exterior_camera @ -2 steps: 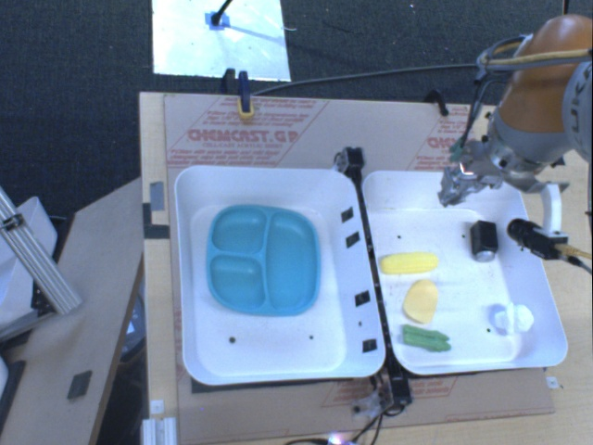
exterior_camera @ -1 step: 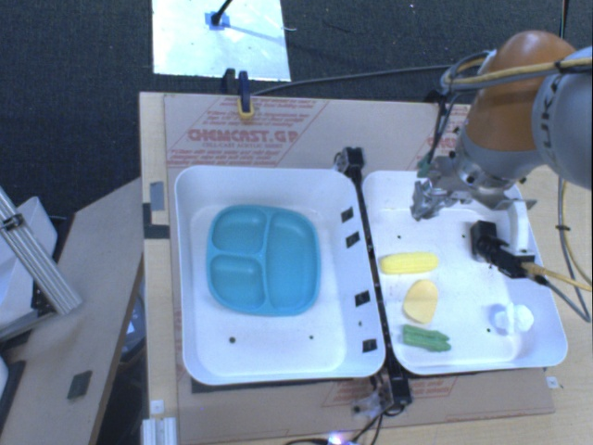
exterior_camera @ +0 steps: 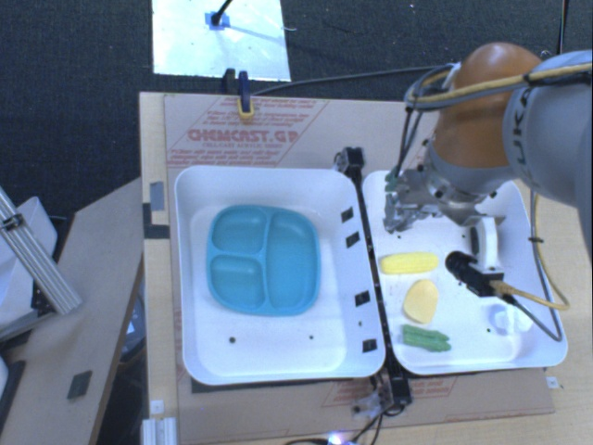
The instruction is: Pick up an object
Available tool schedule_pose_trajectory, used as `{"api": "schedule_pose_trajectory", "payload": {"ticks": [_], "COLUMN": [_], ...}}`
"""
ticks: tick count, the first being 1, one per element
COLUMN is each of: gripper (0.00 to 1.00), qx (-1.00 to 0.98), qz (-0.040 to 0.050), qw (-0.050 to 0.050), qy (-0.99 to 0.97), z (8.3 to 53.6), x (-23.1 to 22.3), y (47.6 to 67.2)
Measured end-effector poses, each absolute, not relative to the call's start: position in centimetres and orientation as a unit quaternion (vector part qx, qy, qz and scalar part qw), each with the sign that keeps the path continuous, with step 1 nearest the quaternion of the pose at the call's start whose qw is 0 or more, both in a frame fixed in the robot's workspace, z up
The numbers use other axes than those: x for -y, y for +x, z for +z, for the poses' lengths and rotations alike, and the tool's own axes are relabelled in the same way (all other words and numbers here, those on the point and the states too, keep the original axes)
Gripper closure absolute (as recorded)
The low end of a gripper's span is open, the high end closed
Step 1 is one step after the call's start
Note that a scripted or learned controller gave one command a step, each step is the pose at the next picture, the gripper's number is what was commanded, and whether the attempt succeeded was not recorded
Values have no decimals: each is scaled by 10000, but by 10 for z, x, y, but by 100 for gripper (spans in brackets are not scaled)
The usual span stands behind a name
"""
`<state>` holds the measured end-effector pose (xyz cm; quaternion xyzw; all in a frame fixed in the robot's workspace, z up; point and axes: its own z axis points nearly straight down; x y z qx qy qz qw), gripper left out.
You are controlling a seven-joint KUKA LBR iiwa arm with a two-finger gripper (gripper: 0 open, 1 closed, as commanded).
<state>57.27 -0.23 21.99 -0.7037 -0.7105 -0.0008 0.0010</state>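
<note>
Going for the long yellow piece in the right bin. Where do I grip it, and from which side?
Probably the yellow piece at its middle, across the narrow width, coming straight down from above. It lies flat in the right bin, long and slim, its length running left to right in the view.

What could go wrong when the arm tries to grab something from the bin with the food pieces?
The gripper seems to hang beside the bin wall, not over any piece, so a straight drop may grab nothing or hit that wall. The wedge and pod lie close together, so a grab at one may shove the other.
</note>
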Motion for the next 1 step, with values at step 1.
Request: {"api": "schedule_pose_trajectory", "payload": {"ticks": [1], "gripper": [100], "qx": [7108], "qz": [-8], "qw": [13], "qy": [-7034], "z": [214], "x": [-58], "y": [560]}}
